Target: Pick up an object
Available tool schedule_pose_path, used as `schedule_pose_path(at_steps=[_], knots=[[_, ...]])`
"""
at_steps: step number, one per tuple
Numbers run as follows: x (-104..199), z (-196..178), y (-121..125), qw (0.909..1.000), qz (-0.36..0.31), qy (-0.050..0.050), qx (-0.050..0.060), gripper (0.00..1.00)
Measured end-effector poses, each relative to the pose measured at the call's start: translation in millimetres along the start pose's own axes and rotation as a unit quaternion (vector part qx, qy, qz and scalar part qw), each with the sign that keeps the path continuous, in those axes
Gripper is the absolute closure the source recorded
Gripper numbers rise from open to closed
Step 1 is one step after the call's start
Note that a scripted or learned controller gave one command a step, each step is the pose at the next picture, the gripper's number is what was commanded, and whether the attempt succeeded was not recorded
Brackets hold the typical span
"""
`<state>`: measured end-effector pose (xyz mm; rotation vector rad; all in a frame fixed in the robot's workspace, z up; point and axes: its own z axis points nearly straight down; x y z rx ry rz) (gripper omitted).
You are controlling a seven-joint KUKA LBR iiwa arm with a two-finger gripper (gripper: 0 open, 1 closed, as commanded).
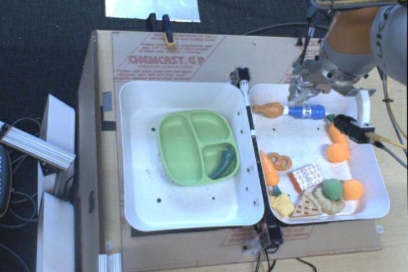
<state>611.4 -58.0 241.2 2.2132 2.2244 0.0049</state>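
My gripper point(299, 96) hangs over the far end of the right bin point(376, 200), just above a blue and white bottle point(308, 113) and a brown drumstick point(269, 110) lying side by side. Nothing shows as held. Further down the bin lie an orange carrot point(336, 133), an orange ball point(338, 153), a pretzel point(279, 161), a second carrot point(269, 169), a small red and white box point(306, 176), a green ball point(331, 188), another orange fruit point(353, 189), a pizza slice point(308, 206) and a corn piece point(281, 204).
The left bin point(137, 156) holds a green divided plate point(191, 143) with a dark green pepper point(222, 163) in its near right compartment. A black and white divider rail point(252, 137) runs between the bins. The arm's orange band point(366, 6) stands above the right bin's far corner.
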Motion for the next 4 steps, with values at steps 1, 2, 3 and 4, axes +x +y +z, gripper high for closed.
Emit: schedule_pose_path(at_steps=[1,2,3,4], knots=[[-0.1,0.8,-0.4,1.0,0.0,0.0,0.001,0.0],[-47.8,89.5,24.5,1.0,0.002,0.0,0.002,0.0],[-86.6,138.9,56.5,1.0,0.0,-0.004,-0.009,0.0],[-42.0,144.1,49.4,0.9999,0.0,-0.006,-0.013,0.0]])
